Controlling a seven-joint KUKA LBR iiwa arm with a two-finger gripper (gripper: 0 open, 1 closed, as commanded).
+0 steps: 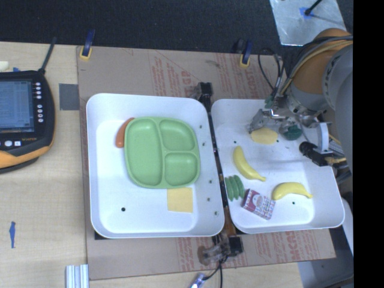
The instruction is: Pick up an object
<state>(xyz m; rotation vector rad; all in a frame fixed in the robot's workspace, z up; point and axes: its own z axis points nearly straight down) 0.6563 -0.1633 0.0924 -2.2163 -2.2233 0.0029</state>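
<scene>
A single fixed camera is looking down at a slant from above the bench, taking in both white bins: the left bin [96, 161] toward nine o'clock, the right bin [312, 215] toward three, where the arm [327, 71] is reaching in.

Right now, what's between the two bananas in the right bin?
Nothing: in the camera view, bare white bin floor separates the left banana from the right banana. The red-and-white packet lies just below that gap.
</scene>
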